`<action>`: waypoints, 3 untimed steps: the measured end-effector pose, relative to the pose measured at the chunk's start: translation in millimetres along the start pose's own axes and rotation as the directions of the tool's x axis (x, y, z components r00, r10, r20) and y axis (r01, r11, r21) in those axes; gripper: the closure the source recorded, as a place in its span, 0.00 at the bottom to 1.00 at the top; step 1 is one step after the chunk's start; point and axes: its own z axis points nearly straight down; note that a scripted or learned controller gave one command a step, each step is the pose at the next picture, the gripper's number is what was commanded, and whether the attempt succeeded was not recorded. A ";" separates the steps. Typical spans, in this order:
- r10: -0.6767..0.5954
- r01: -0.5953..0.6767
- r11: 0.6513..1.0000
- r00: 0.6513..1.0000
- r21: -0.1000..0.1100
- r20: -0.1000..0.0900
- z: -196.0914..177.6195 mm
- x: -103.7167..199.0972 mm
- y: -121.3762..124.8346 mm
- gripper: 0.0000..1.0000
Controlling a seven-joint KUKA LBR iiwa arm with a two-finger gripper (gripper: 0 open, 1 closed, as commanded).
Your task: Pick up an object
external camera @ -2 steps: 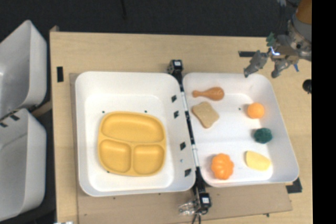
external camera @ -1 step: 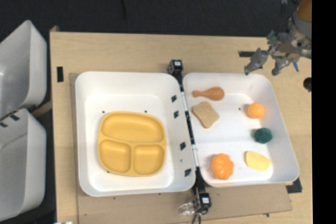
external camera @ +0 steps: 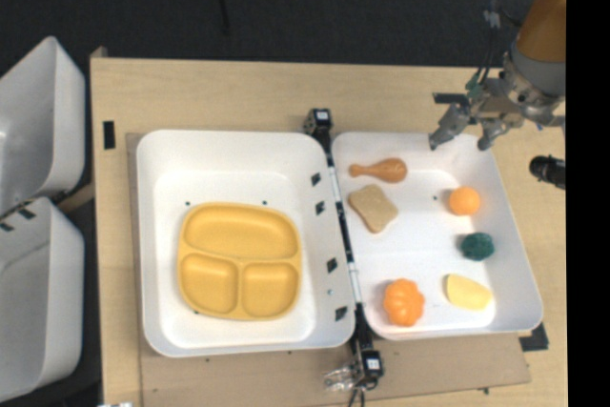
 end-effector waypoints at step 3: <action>0.001 -0.001 1.000 1.000 -0.005 0.002 97.1 -5.1 3.0 1.00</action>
